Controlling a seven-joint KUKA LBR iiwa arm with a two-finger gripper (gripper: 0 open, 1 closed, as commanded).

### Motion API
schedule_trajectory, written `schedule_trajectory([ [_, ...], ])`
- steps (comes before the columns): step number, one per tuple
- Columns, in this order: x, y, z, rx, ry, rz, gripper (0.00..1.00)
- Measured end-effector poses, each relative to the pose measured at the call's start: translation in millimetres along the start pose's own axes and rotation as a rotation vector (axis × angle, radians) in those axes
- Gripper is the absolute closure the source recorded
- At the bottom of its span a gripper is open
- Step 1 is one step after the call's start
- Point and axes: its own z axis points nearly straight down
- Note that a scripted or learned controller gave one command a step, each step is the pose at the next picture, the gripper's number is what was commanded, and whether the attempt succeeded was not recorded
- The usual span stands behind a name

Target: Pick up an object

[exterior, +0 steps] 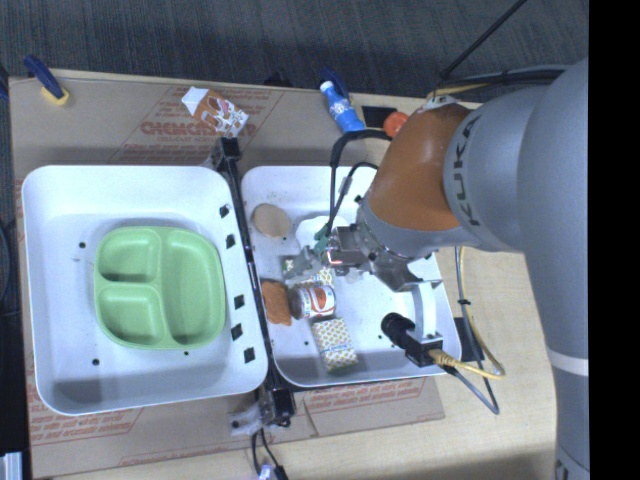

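My gripper point(303, 265) reaches down into the right bin point(300, 183), near its middle left. Just below it lies a small red and white can point(319, 301), close to the gripper's tip or touching it. An orange-brown lump point(275, 303) rests to the can's left against the bin's wall. A patterned small box point(336, 343) lies in front of the can. A tan round piece point(268, 220) sits at the bin's back left. The grey and orange arm point(430, 183) covers the right bin's back right part.
The left bin point(50, 268) holds a green divided plate point(158, 286). Behind the bins, on the cardboard, lie a crumpled wrapper point(215, 111) and a blue clamp point(342, 108). Another clamp point(45, 78) sits at the far left corner.
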Motion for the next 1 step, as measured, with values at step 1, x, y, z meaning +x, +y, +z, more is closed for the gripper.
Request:
schedule_trajectory([
  [1, 81.7, 7.5, -38.0, -0.004, -0.001, -0.002, 0.00],
])
